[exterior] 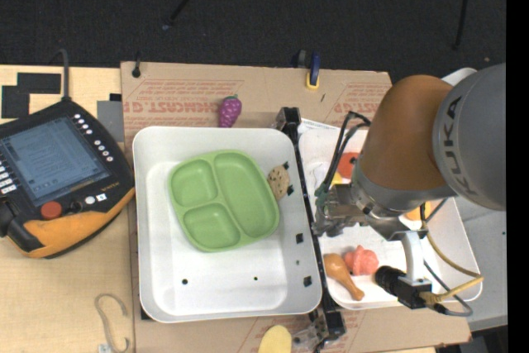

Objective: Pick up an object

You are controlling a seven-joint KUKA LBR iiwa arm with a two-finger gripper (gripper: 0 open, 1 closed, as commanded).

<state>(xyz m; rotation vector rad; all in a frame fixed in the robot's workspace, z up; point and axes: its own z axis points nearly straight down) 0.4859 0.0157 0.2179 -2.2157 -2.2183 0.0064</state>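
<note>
camera view: bulky grey arm hangs over right bin | end effector buried under wrist, grip can't tell | smooth pink lump touching tan drumstick toy on bin floor | glossy green three-section tray in left bin

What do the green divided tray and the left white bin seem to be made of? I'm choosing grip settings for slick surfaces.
The green divided tray looks like molded plastic with a smooth, slightly matte finish: uniform color, rounded compartment walls. The left white bin also looks like smooth, rigid plastic, with rounded corners and a soft sheen, though the view cannot confirm it.
</note>
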